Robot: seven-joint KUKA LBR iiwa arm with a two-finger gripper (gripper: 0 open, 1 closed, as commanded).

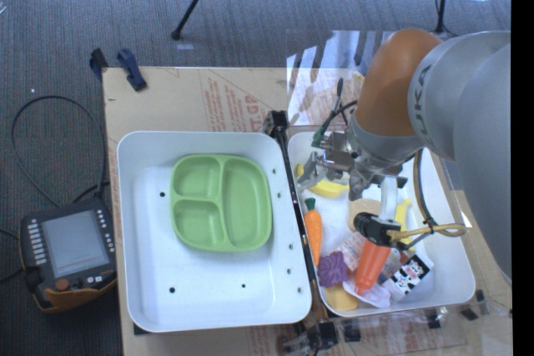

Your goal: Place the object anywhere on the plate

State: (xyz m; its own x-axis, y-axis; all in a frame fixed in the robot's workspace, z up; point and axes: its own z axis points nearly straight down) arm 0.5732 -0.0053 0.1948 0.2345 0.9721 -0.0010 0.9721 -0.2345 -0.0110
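Where the grey arm [467, 121] crosses the right of the frame, dark letters on its casing read in part as "KUK". The red printing on the brown board [225, 96] under the bins is too slanted to read, as is the black-and-white print on the small carton [409, 275] at lower right. The light green plastic plate [222, 203], three-compartment with rounded corners, lies flat in the upper middle of the left white bin [150, 279], with white floor showing all round it. The things to pick from all lie in the right white bin [450, 263], across the two bin rims from the plate. An orange toy carrot with a green top [313, 233] lies along that bin's left wall, with a purple bunch of toy grapes [334, 268] beside its lower end. A yellow banana-like piece [329, 189] lies above the carrot and a yellow round piece [340, 297] at the lower edge. An orange tapered piece [370, 263], perhaps a second carrot, leans over a pale wrapper [355, 246] in the crowd. The gripper [360, 176] hangs over the upper half of that bin under the orange-banded wrist, which hides it, so I cannot tell whether it is released or clenched. A grey teach pendant [68, 250] lies on the carpet at lower left, and blue clamps [127, 69] sit at the board's upper left corner
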